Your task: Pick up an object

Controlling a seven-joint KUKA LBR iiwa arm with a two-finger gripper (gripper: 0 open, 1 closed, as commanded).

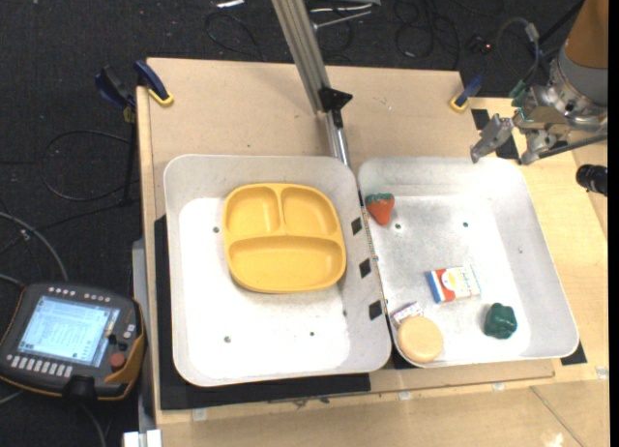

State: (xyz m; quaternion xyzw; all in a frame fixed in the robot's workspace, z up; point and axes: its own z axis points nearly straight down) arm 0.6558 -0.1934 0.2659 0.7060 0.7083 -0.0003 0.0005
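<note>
The gripper [510,142] is seen above the right bin's [542,242] far rim, partly cut off; its fingers seem spread, nothing held between them.

Plate [284,238] in left bin [193,339]; box [454,283] in right bin [542,271].

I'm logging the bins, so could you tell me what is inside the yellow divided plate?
The yellow divided plate shows three bare compartments with nothing in them. Whatever lies beneath it is covered.

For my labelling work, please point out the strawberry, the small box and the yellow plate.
strawberry [382,209], camera view, its red body.
small box [454,284], camera view, its top face.
yellow plate [284,266], camera view, its large compartment.
</note>
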